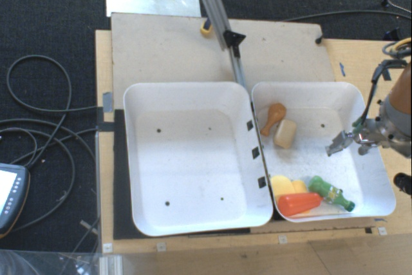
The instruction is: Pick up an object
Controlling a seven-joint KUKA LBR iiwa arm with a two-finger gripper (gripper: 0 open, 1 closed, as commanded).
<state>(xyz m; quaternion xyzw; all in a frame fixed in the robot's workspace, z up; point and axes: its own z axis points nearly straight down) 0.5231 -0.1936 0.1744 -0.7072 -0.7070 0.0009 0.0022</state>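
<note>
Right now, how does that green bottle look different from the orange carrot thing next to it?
The green bottle is slimmer and darker than the orange carrot, which is plumper and bright orange-red. The bottle lies slanting toward the bin's near right corner, while the carrot lies almost level along the near wall. Both lie on their sides, close together, in the right bin, away from the gripper.

The gripper point(340, 143) hangs above the right bin point(360, 100), apart from the green bottle point(331, 193).

the two bins point(187, 100) look like smooth matt white plastic. the bench point(212, 42) is pale, dull board. the green bottle point(331, 194) and orange carrot point(299, 203) shine like glossy plastic.
</note>
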